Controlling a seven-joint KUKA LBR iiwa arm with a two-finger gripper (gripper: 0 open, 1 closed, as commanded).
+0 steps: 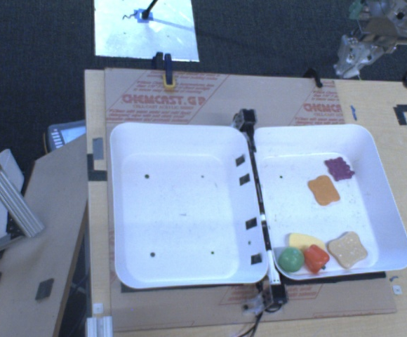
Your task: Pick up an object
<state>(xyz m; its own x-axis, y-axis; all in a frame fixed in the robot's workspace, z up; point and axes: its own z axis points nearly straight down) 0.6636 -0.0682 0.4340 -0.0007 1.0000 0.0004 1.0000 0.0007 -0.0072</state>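
Six small toy foods, likely light and stiff, lie in the right bin (382,188), the red pepper (316,258) by its near wall best pinched across its body, while the pincer (351,58) hangs beyond the counter (288,93), its opening impossible to judge

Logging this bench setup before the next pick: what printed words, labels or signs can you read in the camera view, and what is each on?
"CHEMCAST GP": red print on the brown protective sheet under the bins, readable above the left bin.
Same red print, slanted, on that sheet above the right bin: too broken up to read reliably.
Faint red print on the sheet along the front edge, below the bins: too small to read.
The toys in the right bin carry no text.
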